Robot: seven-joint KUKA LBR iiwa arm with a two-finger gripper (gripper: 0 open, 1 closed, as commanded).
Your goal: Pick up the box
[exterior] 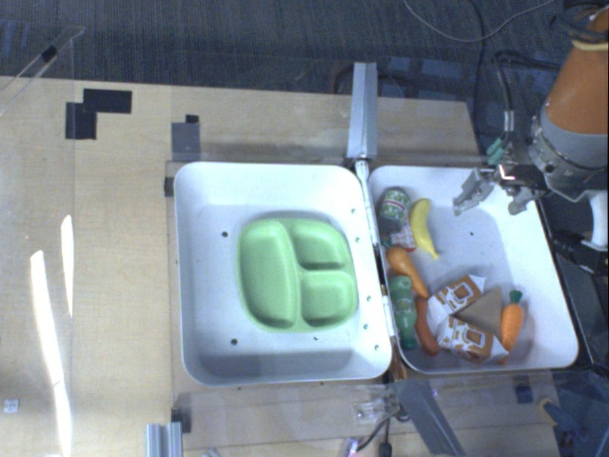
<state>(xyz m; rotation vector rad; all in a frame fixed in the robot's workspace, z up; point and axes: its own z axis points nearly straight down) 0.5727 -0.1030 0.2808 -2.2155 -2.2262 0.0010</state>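
The box (468,319) lay in the near part of the right bin (533,255), close to its near wall. It was a crumpled carton, white and brown, with small brown square marks on its white faces and a plain tan flap folded up across its middle. It rested flat among the other things, tilted slightly, with nothing gripping it.

Just to its right an orange carrot (512,320) with a green top stood nearly on end, touching the box's right edge. To its left, along the bin's left wall, ran a row of toy foods: a red pepper (425,331) touching the box's left corner, a green vegetable (403,303) beside it, and an orange piece (406,267) farther back. Beyond those lay a yellow banana (424,228) and, at the far left corner, a dark green can (394,206).

The left bin (205,350) held a pale green tray (297,272) with three compartments, sitting in its middle.

The end effector (493,190) hung over the far right part of the right bin, well apart from the box, on the grey arm (577,150) with its orange band. Its two fingers were spread apart with nothing between them.

Both bins sat side by side on the light wooden worktop (95,255).
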